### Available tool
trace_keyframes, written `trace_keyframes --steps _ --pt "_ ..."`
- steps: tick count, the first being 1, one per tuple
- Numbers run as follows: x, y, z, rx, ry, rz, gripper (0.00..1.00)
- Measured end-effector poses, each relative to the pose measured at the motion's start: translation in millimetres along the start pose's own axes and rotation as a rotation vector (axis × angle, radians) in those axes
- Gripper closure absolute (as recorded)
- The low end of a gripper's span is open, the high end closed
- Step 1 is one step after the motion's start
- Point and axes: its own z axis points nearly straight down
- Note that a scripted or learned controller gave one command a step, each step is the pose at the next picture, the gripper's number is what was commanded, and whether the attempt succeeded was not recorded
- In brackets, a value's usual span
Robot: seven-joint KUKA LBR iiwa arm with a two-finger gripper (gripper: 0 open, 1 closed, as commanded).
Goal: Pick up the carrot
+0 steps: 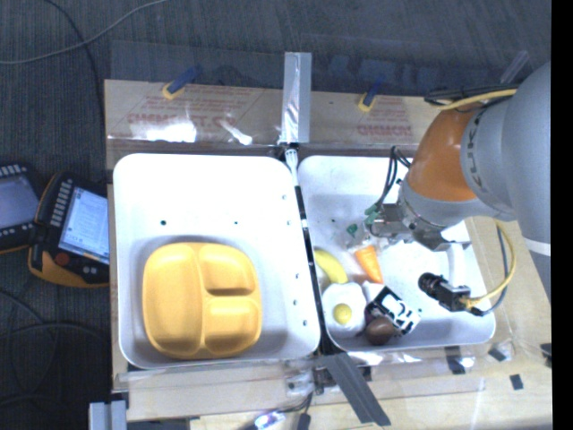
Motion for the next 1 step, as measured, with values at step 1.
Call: trace_keyframes --steps 1 --pt "80.5 72.5 -95.8 -0.004 -0.007 0.16 1.0"
